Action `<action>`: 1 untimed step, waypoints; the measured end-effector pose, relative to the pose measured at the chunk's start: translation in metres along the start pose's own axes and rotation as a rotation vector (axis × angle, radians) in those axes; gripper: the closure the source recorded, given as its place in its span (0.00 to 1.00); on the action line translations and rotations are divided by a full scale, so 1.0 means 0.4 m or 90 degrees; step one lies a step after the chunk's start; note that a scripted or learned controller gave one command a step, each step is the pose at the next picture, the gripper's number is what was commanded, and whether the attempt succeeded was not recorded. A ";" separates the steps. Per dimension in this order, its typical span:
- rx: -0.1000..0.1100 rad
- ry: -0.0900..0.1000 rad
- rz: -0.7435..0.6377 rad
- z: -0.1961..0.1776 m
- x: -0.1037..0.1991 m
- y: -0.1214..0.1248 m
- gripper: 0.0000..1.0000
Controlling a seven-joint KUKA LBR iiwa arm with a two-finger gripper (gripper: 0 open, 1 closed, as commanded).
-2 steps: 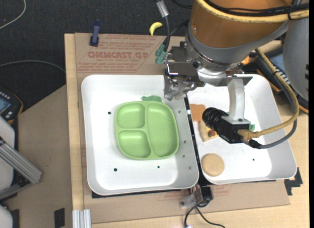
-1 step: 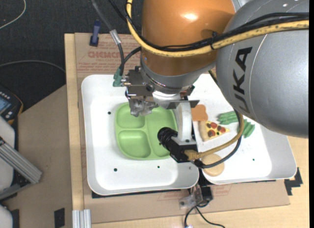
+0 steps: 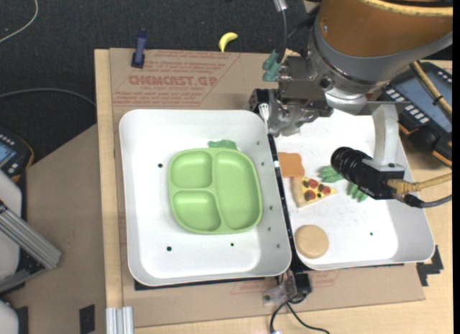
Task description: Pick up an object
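— Up at the far right of the view, what is biggest?
— The arm [image 3: 388,24], grey with its orange band, reaching in over the right bin [image 3: 402,246]. Under both bins lies a printed cardboard sheet [image 3: 180,81].
— And the left bin [image 3: 136,203]?
— It holds a green divided plate [image 3: 214,190] with three compartments, lying flat near the middle. A small green leafy piece [image 3: 223,144] touches the plate's far edge.
— Where is the hand?
— The hand [image 3: 282,121] hangs over the far left corner of the right bin, just beside the wall that the two bins share. Whether it is spread or pressed together, I cannot tell.
— What is there to pick up?
— It all lies in the right bin's left half. Largest is a round tan disc [image 3: 312,241] at the near left corner. An orange square slice [image 3: 290,164] lies by the shared wall, near the hand. A toy pizza slice [image 3: 313,190] sits between those two, just beside the square. A green leaf scrap [image 3: 330,174] touches the pizza's far side.
— Anything outside the bins?
— A blue thing [image 3: 139,49] at the sheet's far left corner, and a yellow banana [image 3: 228,40] on the dark floor [image 3: 72,9] beyond the sheet.
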State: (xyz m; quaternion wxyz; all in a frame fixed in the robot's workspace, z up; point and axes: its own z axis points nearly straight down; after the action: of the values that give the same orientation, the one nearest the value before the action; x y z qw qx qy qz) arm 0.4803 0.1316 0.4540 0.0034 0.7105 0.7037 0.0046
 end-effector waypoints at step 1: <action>0.011 -0.001 -0.010 0.077 0.134 -0.007 1.00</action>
State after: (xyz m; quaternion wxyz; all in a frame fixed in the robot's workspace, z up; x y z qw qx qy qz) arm 0.4784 0.1854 0.4232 -0.0018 0.7051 0.7091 -0.0020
